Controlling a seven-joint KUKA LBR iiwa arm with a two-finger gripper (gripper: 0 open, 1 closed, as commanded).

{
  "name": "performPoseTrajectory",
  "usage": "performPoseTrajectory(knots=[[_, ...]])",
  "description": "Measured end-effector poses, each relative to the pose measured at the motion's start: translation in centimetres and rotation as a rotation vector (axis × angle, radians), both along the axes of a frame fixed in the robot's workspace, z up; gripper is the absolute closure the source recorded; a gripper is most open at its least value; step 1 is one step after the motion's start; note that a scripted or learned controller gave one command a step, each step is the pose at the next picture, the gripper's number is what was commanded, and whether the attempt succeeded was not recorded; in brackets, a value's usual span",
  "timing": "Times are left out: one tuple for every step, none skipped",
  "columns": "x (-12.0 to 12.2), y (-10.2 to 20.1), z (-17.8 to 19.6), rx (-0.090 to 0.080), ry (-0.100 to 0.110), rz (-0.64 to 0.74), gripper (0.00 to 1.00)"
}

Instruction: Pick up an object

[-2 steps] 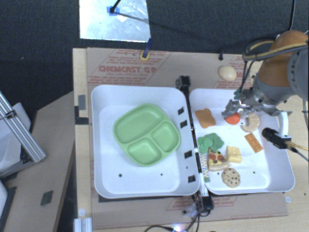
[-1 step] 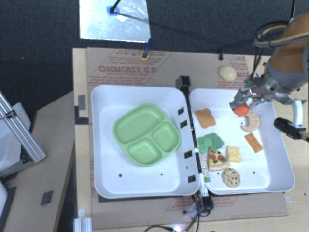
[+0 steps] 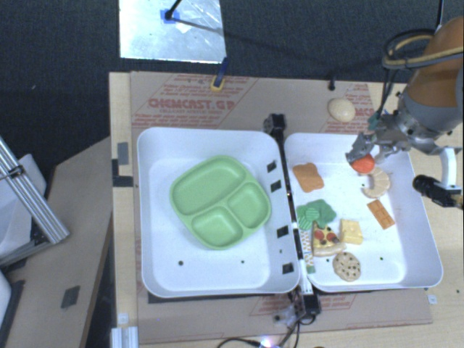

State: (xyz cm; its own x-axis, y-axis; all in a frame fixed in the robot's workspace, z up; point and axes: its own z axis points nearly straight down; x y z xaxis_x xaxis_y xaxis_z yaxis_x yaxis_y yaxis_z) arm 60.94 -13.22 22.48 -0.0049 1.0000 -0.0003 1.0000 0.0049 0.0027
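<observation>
Gripper (image 3: 362, 158) hangs at the upper part of the right bin (image 3: 420, 267), with a small orange-red object (image 3: 365, 164) right at its tip; whether that piece sits clamped between the jaws or merely lies beneath them I cannot tell, since the wrist hides the tip from above.

Going by size from there: the left bin (image 3: 156, 267) carries a green divided plate (image 3: 220, 201), well apart from the arm and across the central divider. In the right bin, toy food is scattered: a green leafy piece (image 3: 316, 213) near the divider, an orange toast-like slab (image 3: 308, 177) above it, a pizza slice (image 3: 326, 241), a pale crescent piece (image 3: 376, 185) just below and to the right of the orange-red object, a yellow cheese block (image 3: 351, 231), a brown wafer (image 3: 380, 214), and a chocolate-chip cookie (image 3: 347, 266) lowest of all. A beige egg-shaped object (image 3: 341, 109) rests outside the bins on the bench.

The relation that counts: the orange-red object lies directly under the pincer, not off to any side, so I judge the coming move to be vertical, not sideways. The crescent lies close enough to be nudged.
</observation>
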Motion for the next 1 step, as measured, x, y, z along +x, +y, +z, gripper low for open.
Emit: performPoseTrajectory(knots=[[-2.5, 4.76, 0.3, 0.002, 0.003, 0.003, 1.0]])
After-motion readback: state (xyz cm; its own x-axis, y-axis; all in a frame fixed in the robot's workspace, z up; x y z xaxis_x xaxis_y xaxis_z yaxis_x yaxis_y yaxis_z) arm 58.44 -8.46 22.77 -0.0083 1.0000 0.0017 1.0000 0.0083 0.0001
